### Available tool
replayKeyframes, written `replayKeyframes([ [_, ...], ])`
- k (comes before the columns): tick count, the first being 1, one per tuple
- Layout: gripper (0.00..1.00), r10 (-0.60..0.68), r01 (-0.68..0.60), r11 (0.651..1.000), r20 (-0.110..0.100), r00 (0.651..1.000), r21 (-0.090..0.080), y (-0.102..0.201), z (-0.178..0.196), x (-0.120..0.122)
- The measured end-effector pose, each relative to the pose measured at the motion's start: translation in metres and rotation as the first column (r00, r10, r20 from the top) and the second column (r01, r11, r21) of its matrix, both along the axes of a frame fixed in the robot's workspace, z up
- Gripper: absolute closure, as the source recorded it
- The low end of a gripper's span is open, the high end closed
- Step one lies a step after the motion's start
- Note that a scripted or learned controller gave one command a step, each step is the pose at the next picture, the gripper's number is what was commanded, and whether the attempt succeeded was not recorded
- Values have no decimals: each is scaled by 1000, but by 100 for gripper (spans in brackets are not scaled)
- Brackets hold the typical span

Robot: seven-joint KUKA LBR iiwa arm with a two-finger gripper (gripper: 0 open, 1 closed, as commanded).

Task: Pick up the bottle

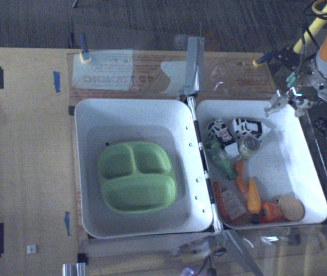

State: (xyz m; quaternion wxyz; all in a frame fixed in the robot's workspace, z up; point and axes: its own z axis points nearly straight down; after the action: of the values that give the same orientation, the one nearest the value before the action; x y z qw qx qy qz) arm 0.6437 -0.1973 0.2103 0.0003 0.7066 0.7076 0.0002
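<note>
Gripper (283, 98) above right bin's (301, 154) far right corner, finger state unclear | green bottle (220, 158) lying by that bin's left wall, among clutter | likely light, rigid, slick plastic | best grasped across mid-body.

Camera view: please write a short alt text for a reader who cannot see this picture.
The gripper hangs over the far right corner of the right bin, above a green bottle that lies among toy food and black-and-white packets. The left bin holds a green divided plate.
</note>
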Motion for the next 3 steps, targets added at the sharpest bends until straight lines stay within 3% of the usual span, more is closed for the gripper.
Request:
replayKeyframes([
  [1, 0, -145, 145, 989, 22, 989, -1, -3, -94, 28],
  [2, 100, -140, 140, 990, 26, 990, -1, 0, -82, 30],
  [3, 100, -131, 131, 991, 28, 991, -4, 9, -95, 26],
])
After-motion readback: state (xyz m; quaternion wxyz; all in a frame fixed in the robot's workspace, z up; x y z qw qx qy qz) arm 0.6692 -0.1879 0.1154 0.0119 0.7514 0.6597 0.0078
